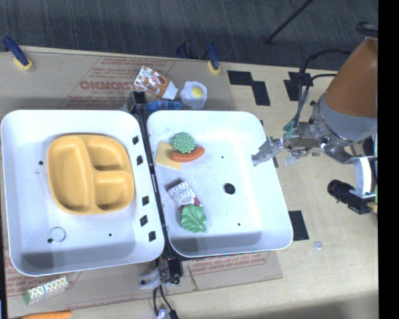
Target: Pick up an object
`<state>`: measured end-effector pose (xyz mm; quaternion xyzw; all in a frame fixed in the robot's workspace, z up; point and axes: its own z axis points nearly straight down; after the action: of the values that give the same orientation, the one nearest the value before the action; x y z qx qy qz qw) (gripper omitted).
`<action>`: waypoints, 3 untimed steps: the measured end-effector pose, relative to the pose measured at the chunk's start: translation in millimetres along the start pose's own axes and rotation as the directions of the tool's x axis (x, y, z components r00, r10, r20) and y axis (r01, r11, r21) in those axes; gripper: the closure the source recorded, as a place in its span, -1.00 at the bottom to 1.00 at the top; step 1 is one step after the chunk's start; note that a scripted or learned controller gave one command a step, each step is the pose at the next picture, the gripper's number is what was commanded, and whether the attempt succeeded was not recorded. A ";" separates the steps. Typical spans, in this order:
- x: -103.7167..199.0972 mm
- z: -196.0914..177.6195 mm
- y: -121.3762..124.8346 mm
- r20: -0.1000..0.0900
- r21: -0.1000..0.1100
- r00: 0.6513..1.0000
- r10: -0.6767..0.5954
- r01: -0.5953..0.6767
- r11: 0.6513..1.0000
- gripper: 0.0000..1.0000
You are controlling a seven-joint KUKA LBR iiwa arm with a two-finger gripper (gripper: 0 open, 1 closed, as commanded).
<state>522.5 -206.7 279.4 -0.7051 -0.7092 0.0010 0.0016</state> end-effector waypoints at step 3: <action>114.2 187.8 105.7 0.000 0.002 0.991 0.137 -0.137 0.991 -1.00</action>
<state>626.9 -91.7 91.3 -0.7520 -0.6592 0.0018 0.0024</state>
